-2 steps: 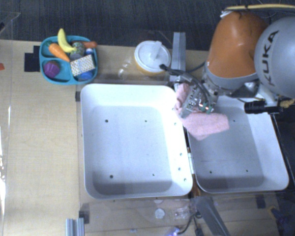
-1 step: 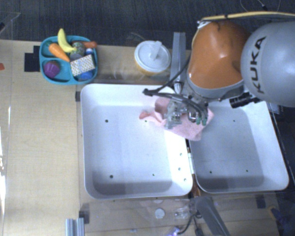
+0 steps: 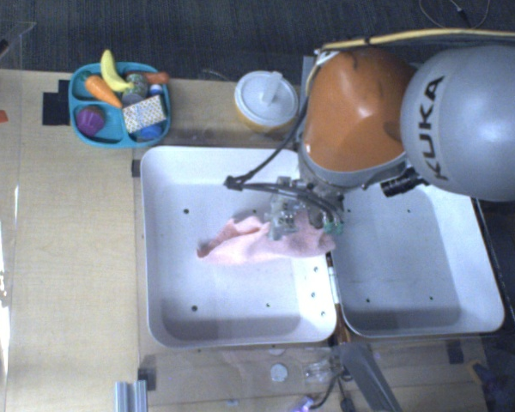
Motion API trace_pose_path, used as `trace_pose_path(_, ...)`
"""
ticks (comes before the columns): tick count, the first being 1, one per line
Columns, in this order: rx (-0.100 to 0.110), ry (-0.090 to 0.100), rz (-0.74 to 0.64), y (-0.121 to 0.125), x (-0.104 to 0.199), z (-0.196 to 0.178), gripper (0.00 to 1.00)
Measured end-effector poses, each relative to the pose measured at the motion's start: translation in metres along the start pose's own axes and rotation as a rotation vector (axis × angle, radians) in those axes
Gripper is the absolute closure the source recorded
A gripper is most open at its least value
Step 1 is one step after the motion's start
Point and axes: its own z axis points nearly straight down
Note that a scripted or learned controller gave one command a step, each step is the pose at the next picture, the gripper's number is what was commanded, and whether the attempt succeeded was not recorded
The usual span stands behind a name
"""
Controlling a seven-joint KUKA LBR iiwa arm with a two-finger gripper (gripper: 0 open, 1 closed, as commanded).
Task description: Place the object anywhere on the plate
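A crumpled pink cloth lies in the left white bin, reaching from the bin's middle to its right wall. My gripper hangs under the orange wrist band, right over the cloth's right end and touching or nearly touching it. The blue divided plate sits on the bench at the far left, outside the bins, well away from the gripper. It holds a toy banana, a carrot, a purple piece and a checked block.
The right white bin lies beside the left one, partly covered by the grey arm. A yellow cup with a white lid stands behind the left bin. Cables trail from the wrist.
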Motion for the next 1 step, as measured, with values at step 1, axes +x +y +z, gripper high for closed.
trace_pose_path(1, 0.000, 0.000, 0.000, -0.0002, -0.0001, -0.0001, 0.00)
